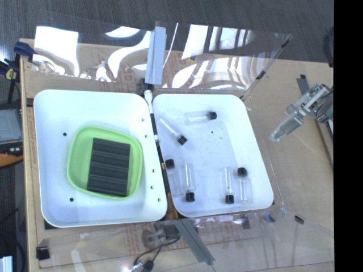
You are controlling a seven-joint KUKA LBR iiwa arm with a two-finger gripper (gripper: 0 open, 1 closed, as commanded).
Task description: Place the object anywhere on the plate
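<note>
Your tool (282,130) sits out over the bare desk (300,174), clear of both bins. Its fingers point down and to the left in the picture, and they look close together with nothing between them, though how far they are parted you cannot tell at this size.

To the tool's left lies the right-hand bin (256,152), its nearer rim just beside the fingertips but not touching. In that bin you have several clear vials with black caps. One vial (199,117) lies on its side near the far edge, cap toward the tool. A second vial (173,131) lies slanted further left of it. Near the front edge, a third vial (188,183) lies with its cap toward the front, and a fourth vial (228,185) lies the same way, closer to the tool. A fifth vial (243,181) lies just beside that one, cap toward the back. A loose black cap (169,164) rests near the bin's left wall.

Further left again, well apart from the tool, the left-hand bin (51,123) holds the green plate (76,154), and a dark ribbed block (109,166) lies flat on that plate.
</note>
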